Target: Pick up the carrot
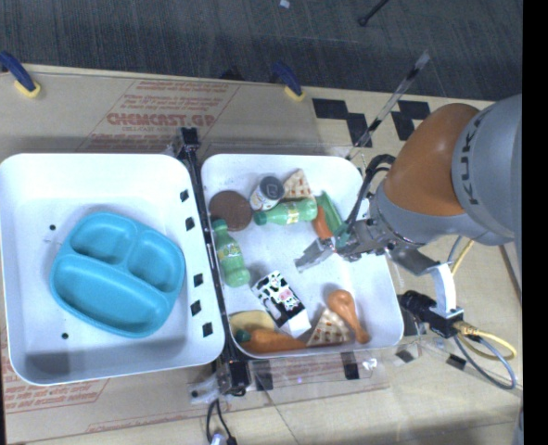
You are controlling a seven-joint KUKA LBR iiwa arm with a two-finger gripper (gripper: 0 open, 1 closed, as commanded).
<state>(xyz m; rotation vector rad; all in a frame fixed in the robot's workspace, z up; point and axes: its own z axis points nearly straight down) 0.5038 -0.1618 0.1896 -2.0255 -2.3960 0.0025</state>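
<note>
Carrot point(326, 220) lies in the right bin point(381, 290), just behind the pincer point(318, 253), beside a green bottle point(287, 214). It looks like light, stiff, smooth plastic; gripping across its middle seems safest. The pincer stands parted, holding nothing. Two green bottles, two pizza slices and one blue tray point(116, 273) are countable.

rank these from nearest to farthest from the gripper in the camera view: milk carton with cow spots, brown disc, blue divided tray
Measured from the gripper, over the right bin:
1. Cow-spotted milk carton, just below and left of it in the same bin.
2. Brown disc, at that bin's upper left.
3. Blue divided tray, across in the left bin.
</note>
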